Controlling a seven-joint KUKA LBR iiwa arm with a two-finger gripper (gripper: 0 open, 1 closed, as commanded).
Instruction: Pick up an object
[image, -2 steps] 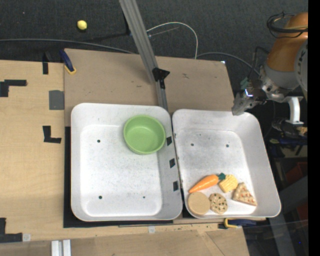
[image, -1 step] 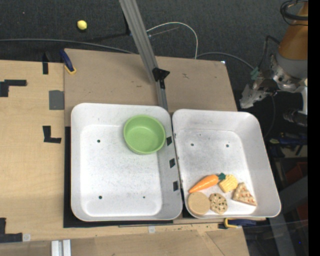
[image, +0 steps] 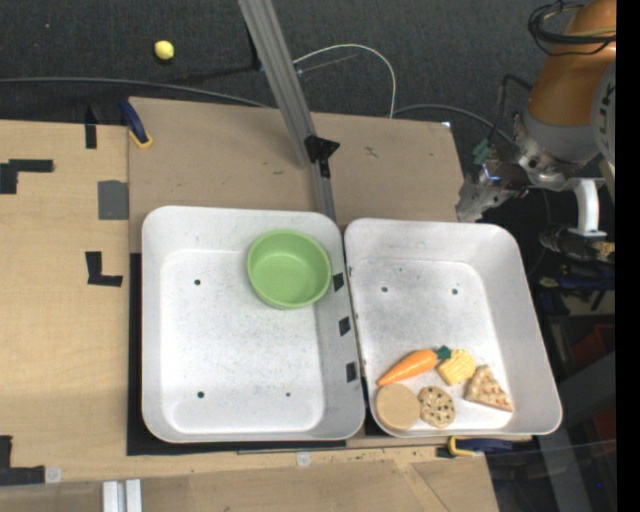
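Claw hangs off the right bin's far-right corner, well apart from everything; can't tell its state, nothing visibly held. Toy food sits bunched in that bin's near corner: carrot, corn, pizza slice, cookie, tan disc. Green bowl in left bin, by divider. Crowding prob. makes a clean single pick harder.

Clustered in right bin's near corner: carrot, corn, pizza slice, cookie, tan disc; green bowl upright in left bin.

No readable text, labels, brands, numbers or signs anywhere on bench, bins or objects.
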